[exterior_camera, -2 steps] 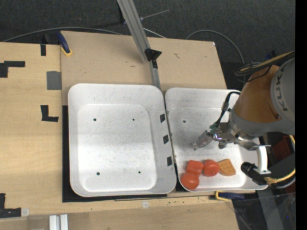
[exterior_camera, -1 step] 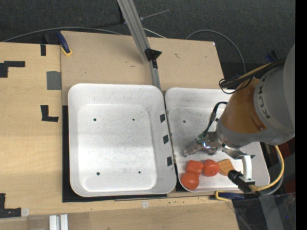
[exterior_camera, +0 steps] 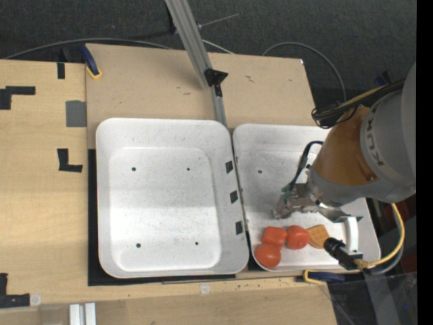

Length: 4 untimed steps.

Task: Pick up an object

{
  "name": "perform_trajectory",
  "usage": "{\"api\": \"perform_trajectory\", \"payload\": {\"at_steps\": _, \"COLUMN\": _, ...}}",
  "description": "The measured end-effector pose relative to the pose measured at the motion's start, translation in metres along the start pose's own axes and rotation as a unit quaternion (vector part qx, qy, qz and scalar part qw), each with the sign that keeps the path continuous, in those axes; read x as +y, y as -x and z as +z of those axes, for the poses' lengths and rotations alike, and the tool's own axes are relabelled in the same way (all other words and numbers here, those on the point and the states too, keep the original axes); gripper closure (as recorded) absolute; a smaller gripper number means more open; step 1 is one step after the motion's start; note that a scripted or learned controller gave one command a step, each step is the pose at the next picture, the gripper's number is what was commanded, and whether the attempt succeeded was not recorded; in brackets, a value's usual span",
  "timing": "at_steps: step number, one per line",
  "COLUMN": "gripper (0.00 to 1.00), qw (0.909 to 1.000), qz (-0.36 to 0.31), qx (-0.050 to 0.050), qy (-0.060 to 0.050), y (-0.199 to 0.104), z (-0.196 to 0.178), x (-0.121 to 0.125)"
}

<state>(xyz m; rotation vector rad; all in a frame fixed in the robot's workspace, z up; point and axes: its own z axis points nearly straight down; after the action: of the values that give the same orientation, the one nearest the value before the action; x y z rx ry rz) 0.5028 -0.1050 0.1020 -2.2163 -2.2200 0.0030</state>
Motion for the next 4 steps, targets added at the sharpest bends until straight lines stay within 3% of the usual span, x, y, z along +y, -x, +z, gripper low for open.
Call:
{"api": "perform_trajectory", "payload": {"at_steps": 2, "gripper": 1.0, "qw": 1.0, "qz": 0.0, "qx": -0.001, "qy": 0.004, "y": -0.007, "z": -0.105, "x": 0.0}}
{"api": "perform_trajectory", "payload": {"at_steps": 3, "gripper": 1.0, "qw": 1.0, "qz": 0.0, "qx": -0.001, "qy": 0.003, "y": -0.007, "z": -0.125, "x": 0.001}}
{"api": "perform_trajectory", "payload": {"at_steps": 4, "gripper": 1.0, "qw": 1.0, "qz": -0.002, "qx": 0.0, "qy": 0.001, "y": -0.048, "z": -0.122, "x": 0.016}}
